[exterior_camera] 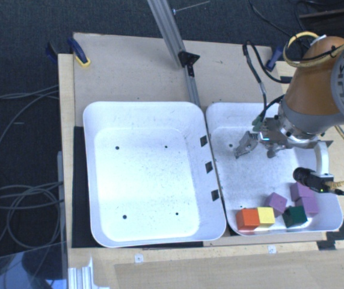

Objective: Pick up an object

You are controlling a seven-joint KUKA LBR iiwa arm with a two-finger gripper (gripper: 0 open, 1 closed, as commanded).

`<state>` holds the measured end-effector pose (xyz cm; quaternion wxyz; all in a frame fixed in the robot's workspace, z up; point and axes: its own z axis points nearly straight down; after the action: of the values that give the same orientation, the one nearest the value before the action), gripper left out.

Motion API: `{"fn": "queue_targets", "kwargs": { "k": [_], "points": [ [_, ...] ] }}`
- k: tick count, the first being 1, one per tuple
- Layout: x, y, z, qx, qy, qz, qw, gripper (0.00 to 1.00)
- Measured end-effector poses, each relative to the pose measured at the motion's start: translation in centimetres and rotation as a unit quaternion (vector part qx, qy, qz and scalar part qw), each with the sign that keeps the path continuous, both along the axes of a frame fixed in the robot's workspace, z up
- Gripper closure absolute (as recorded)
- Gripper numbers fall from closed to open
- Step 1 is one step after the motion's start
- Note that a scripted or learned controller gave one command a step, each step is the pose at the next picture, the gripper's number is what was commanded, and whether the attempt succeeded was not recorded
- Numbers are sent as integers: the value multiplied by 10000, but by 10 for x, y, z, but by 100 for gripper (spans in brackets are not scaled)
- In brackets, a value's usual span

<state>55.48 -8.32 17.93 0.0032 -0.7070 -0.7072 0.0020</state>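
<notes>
The gripper (256, 147) hangs over the right bin (226, 125) with its fingers spread apart. 6 blocks (277, 211) cluster in that bin's near corner, below the jaws. The left bin (94, 120) lies well left of them.

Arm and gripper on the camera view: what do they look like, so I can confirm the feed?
The arm is grey with a wide orange band above the wrist. Black cables and a yellow loop run along it. The gripper has two slim grey metal fingers.
</notes>
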Motion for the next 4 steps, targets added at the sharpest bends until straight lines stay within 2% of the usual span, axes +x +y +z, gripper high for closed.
{"fn": "queue_targets", "kwargs": {
  "k": [1, 2, 4],
  "points": [
    [-2, -9, -48, 0, 3, -5, 10000, 0],
    [0, -8, -34, -1, -46, 2, 10000, 100],
    [3, -12, 64, -14, -79, 7, 10000, 100]
  ]
}}
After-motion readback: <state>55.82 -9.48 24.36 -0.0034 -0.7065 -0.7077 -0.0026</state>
